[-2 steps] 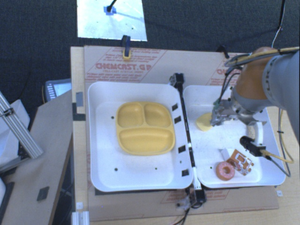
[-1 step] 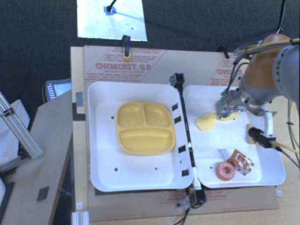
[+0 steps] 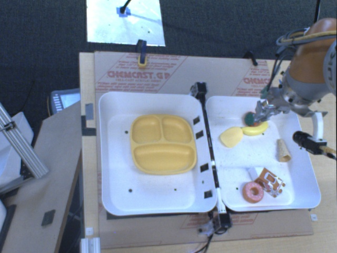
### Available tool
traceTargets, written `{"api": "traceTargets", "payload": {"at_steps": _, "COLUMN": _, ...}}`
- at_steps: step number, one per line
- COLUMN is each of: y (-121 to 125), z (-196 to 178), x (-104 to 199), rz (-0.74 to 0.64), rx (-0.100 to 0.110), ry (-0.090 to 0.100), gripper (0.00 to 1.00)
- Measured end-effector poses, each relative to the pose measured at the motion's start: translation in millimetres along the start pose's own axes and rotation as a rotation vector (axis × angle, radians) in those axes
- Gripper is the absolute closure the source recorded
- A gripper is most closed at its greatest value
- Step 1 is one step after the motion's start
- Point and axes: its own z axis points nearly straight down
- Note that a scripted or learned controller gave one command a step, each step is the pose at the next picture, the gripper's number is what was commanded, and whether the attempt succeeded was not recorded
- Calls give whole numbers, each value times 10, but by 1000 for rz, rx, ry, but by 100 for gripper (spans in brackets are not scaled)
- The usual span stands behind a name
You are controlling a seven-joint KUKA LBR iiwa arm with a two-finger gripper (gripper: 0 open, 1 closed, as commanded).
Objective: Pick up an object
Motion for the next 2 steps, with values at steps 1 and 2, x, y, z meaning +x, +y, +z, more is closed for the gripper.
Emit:
{"api": "traceTargets", "payload": {"at_steps": 1, "y": 94, "z": -584, "x": -64, "rz": -1, "rx": -1, "ry": -1, "gripper": 100}}
{"api": "traceTargets", "payload": {"at_steps": 2, "y": -55, "z": -451, "x": 400, "rz": -4, "rx": 7, "ry": 2, "gripper": 100}}
